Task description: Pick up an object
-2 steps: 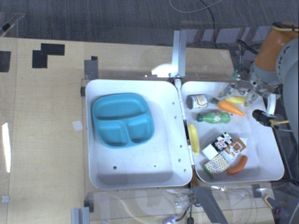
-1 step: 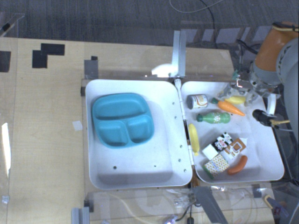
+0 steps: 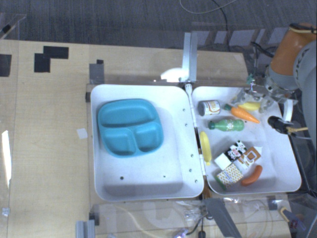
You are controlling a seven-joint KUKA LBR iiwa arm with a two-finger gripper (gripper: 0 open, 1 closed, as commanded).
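My gripper (image 3: 258, 94) hangs over the far right corner of the right bin (image 3: 292, 175), reaching in from the right. Just below it lie a yellow fruit (image 3: 249, 106) and an orange carrot (image 3: 244, 114), close to the gripper; I cannot tell if it touches them. Nothing is visibly held. Further left in the same bin are a small tin can (image 3: 210, 107) on its side and a green bottle (image 3: 226, 125) lying flat.
A banana (image 3: 205, 147) lies along the right bin's left wall. Near the front are a black-and-white carton (image 3: 233, 153), a brown packet (image 3: 250, 155), a green patterned box (image 3: 229, 174) and a red sausage (image 3: 251, 175). A blue divided tray (image 3: 130, 126) sits in the left bin (image 3: 143, 182).
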